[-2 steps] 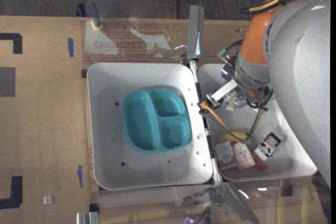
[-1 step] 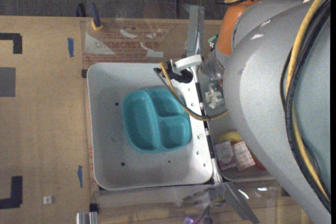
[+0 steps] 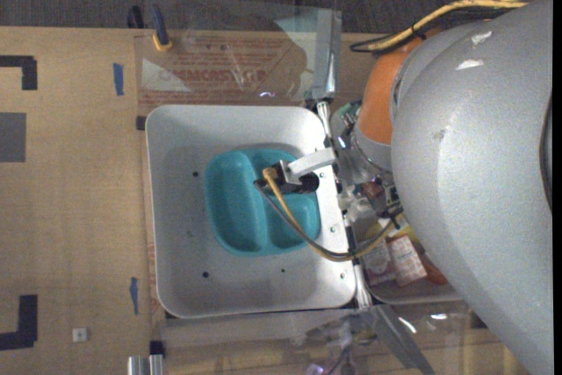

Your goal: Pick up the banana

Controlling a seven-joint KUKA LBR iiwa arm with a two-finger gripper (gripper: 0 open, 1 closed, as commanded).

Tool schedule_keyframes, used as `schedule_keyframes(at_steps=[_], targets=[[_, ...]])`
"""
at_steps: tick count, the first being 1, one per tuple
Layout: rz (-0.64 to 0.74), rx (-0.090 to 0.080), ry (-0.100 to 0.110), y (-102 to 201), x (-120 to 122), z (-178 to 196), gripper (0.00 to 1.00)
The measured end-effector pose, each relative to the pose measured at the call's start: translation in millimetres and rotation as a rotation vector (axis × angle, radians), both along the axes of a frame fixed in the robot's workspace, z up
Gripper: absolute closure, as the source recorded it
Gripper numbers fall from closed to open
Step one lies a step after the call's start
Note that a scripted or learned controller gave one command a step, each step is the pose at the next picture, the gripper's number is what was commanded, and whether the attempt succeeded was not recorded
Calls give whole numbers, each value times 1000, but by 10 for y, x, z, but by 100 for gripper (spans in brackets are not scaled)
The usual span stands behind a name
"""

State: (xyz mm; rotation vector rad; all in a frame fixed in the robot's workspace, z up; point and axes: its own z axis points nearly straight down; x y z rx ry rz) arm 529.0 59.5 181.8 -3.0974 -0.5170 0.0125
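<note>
Camera view: the bench (image 3: 70, 215) is a pale board marked with black tape (image 3: 22, 70) and short blue tape strips (image 3: 118, 79). The left bin (image 3: 176, 154) lies near the middle of the view, white, with rounded corners and a few small dark dots on its floor. A teal dish (image 3: 237, 206) with two oblong compartments rests flat on the floor of the left bin, toward its right side. A clear plastic panel (image 3: 237, 48) stands along the far edge of the left bin, with a blue clamp (image 3: 160, 26) at its left corner. The arm (image 3: 474, 171) enters from the right, and its grey body covers most of the right bin (image 3: 413, 294), of which a strip of the near rim is visible. The orange band (image 3: 382, 101) sits above the wrist, just beside the far right corner of the left bin. The gripper (image 3: 356, 189) is positioned over the divide between the two bins, at the right rim of the left bin and near the right end of the teal dish. Whether the gripper is released or clenched cannot be told, as the wrist hardware screens it. A red-and-white packet (image 3: 404, 259) lies in the right bin at the edge of the arm. The location of the banana cannot be told; the arm hides most of the right bin.
</note>
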Motion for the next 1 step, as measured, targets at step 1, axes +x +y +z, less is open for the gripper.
schedule_keyframes(at_steps=[1], targets=[[-131, -1, -6, -525, 801, 65, 100]])
